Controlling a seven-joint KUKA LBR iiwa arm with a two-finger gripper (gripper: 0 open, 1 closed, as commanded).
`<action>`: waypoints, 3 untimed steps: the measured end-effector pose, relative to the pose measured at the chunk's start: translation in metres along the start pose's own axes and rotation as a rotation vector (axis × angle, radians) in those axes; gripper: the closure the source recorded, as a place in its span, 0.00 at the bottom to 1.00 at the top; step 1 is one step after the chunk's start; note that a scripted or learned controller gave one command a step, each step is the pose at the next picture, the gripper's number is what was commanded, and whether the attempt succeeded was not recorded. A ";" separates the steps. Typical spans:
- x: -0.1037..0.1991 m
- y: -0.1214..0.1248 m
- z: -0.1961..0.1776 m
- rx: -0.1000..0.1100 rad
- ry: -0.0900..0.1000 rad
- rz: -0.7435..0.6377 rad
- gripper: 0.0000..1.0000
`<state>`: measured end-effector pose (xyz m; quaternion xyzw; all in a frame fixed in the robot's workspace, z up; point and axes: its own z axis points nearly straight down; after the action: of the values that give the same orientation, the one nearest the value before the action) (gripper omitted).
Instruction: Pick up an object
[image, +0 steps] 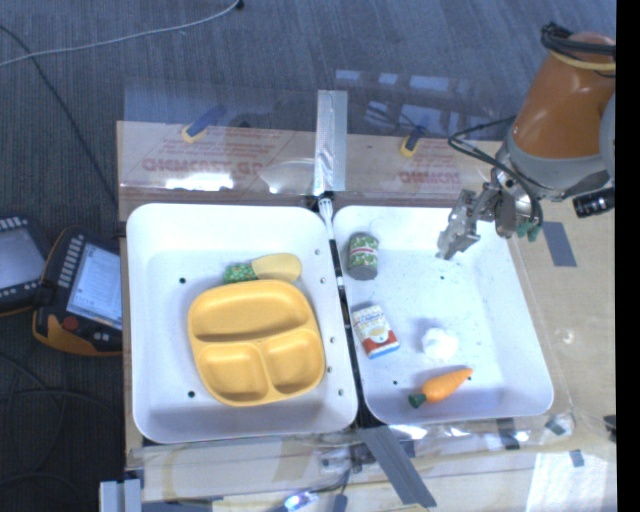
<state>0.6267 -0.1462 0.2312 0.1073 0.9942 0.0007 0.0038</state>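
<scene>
Objects to choose from lie in the right bin (520, 330), and none is in my grasp yet; my pincer (455, 238) hangs over that bin's far right part with nothing between its fingers, and whether they are spread or pressed together I cannot tell. Nearest, toward the bin's dividing edge, stands a small green can (362, 255). Further toward the near rim lie a red-and-white carton (374, 331), a white ball (438, 343) and an orange carrot (442, 385). The left bin (160, 300) beyond holds a yellow tray (257, 340). I judge this the approach step: next I must settle on one target, centre above it and descend.
</scene>
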 end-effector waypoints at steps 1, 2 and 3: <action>0.000 0.000 0.000 0.000 0.000 0.000 0.00; -0.001 0.001 -0.011 -0.001 -0.005 0.000 1.00; 0.004 -0.049 -0.079 0.002 0.002 -0.375 1.00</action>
<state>0.6118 -0.1929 0.3105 -0.0797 0.9968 -0.0007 0.0027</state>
